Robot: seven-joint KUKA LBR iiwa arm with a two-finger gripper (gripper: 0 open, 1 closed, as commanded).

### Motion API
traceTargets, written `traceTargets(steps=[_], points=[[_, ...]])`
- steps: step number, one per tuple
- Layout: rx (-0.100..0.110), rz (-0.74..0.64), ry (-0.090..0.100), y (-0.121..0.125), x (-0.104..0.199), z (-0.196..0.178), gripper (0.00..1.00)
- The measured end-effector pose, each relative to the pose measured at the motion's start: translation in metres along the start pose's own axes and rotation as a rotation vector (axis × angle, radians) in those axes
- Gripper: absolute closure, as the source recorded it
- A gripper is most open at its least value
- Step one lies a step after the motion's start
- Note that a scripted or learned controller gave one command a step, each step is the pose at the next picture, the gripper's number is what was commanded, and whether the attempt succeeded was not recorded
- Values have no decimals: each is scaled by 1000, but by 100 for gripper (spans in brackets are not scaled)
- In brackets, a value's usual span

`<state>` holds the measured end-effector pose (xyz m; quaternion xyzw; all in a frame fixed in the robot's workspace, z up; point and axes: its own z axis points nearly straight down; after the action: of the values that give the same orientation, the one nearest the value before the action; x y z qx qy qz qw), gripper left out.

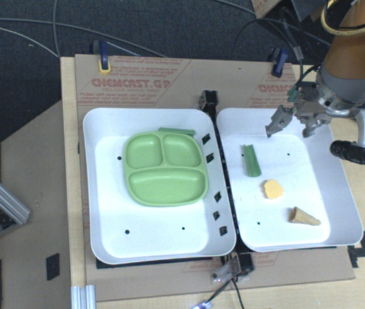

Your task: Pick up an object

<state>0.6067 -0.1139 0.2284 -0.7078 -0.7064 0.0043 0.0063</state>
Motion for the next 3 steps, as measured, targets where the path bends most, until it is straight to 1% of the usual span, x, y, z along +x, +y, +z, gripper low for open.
traceTargets(steps=[1,2,3], points=[[-14,-3,-2,3,0,-8,0],[-8,-1,-1,5,-9,50,0],[-10,-3,-1,11,-4,94,0]])
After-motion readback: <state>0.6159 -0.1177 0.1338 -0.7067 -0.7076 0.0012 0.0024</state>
